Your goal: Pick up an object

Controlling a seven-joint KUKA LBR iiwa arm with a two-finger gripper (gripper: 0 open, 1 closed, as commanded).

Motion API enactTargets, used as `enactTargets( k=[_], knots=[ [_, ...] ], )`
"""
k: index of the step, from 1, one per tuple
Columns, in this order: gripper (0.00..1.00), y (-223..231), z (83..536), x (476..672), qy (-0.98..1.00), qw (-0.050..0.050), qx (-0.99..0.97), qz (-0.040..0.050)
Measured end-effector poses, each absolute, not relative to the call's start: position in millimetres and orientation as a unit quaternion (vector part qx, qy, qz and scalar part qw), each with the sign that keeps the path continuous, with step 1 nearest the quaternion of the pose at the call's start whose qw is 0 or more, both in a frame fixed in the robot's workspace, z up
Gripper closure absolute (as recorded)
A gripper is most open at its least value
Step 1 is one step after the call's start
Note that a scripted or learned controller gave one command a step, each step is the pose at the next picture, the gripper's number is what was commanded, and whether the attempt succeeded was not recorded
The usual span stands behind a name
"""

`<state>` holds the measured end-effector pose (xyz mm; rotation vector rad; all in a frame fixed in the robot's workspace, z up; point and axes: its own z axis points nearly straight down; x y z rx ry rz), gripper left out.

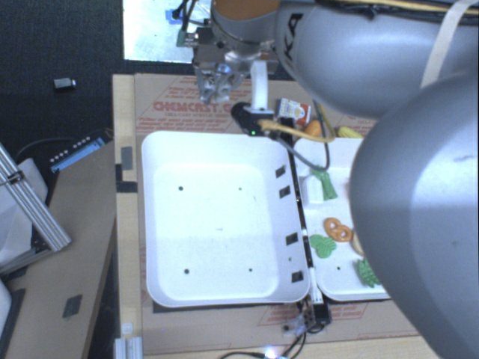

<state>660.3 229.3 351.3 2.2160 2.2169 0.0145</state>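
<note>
1. The gripper (pixel 215 88) hangs beyond the bins' far rim; whether it is parted or closed cannot be told.
2. A pretzel (pixel 337 230) lies well nearer the camera, rightward, in the right bin (pixel 340 289).

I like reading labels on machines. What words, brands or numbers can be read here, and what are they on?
"CHEMCR...", red print on the cardboard sheet behind the left bin; the rest is blurred.
"KA", the end of a dark logo on the grey arm; the start is hidden.
Red print on the cardboard's front edge: too blurred to read.
Small red-and-white packet: print too small to read.
</note>
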Motion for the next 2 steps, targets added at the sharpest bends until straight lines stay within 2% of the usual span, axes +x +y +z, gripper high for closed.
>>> enactTargets(
  k=[1, 2],
  knots=[
    [1.0, 234.0, 220.6, 626.7, 0.707, -0.003, 0.707, -0.0043],
    [1.0, 234.7, 234.9, 636.2, 0.709, 0.0, 0.706, 0.0011]
  ],
)
